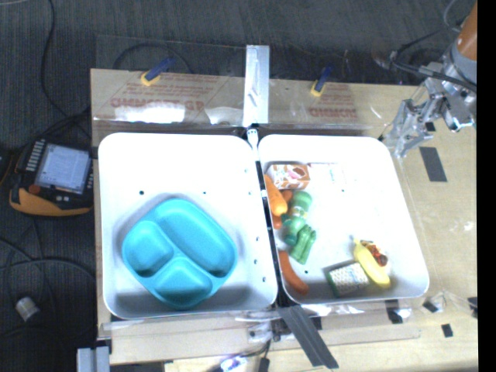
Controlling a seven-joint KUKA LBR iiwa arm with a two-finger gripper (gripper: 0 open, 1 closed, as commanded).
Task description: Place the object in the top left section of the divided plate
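A blue divided plate (pixel 180 250) lies in the left bin (pixel 132 161), turned at an angle, with nothing in its sections. The right bin (pixel 387 208) holds toy food: an orange carrot (pixel 276 200), green vegetables (pixel 297 227), a sausage-like piece (pixel 291 276), a yellow banana (pixel 372 262), a small grey-green packet (pixel 346 278) and a printed snack packet (pixel 290 176). My gripper (pixel 411 129) hovers above the bench beyond the right bin's upper right corner, away from all the objects. Nothing sits between its fingers.
A metal divider post (pixel 256 84) stands behind the seam between the bins. Yellow clamps (pixel 157 71) hold a clear sheet at the back. A handheld device (pixel 56 178) rests on the floor to the left. Cables trail across the dark carpet.
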